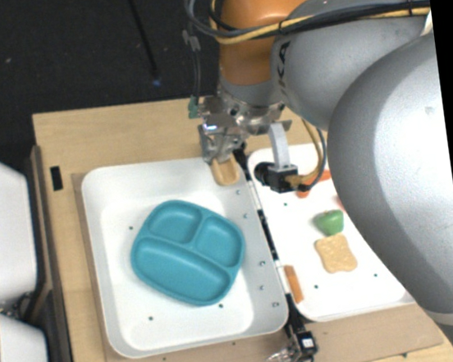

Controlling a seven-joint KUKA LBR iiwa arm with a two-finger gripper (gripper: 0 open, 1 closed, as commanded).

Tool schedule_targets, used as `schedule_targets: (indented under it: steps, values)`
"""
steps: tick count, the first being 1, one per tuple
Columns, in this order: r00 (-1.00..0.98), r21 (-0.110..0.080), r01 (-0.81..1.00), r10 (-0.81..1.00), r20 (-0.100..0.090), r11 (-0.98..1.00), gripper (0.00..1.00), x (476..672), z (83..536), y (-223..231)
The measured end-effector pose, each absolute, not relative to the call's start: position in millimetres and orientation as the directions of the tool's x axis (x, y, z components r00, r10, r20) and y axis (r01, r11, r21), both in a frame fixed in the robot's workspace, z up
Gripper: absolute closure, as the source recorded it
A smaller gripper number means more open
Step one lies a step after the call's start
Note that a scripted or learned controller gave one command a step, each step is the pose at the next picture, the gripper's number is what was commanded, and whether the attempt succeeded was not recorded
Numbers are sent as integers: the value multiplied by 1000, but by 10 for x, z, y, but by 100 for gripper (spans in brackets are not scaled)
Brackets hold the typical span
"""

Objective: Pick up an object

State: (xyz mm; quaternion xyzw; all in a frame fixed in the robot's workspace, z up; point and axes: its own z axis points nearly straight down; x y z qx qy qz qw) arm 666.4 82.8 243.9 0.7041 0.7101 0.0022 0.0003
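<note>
The gripper (223, 158) hangs over the far right corner of the left bin (104, 258), just beside the seam where the 2 bins meet. Its tip sits right on top of a small tan block (225, 173), the thing nearest to being picked. The block lies at that corner, close to the bin's back wall. From this slant the gripper body hides the contact, so I cannot tell whether it is spread or closed, or whether the block is clamped or only touched.

The grey arm (367, 116) comes in from the right and covers much of the right bin (366, 298).

A teal divided plate (188, 251) with 3 compartments lies in the middle of the left bin, well apart from the block.

In the right bin a small green piece (329, 222) sits just above a tan cracker-shaped piece (335, 254), the 2 nearly touching. A narrow orange piece (292, 282) lies against the left wall of that bin. Another orange bit (319, 177) shows near the arm, mostly hidden.

Both bins rest on a pale wooden counter (121, 132).
</note>
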Motion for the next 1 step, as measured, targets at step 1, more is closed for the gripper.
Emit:
schedule_targets:
  steps: [1]
  values:
    - [-4,0,1000,1000,-1,4,0,6654,2431,784]
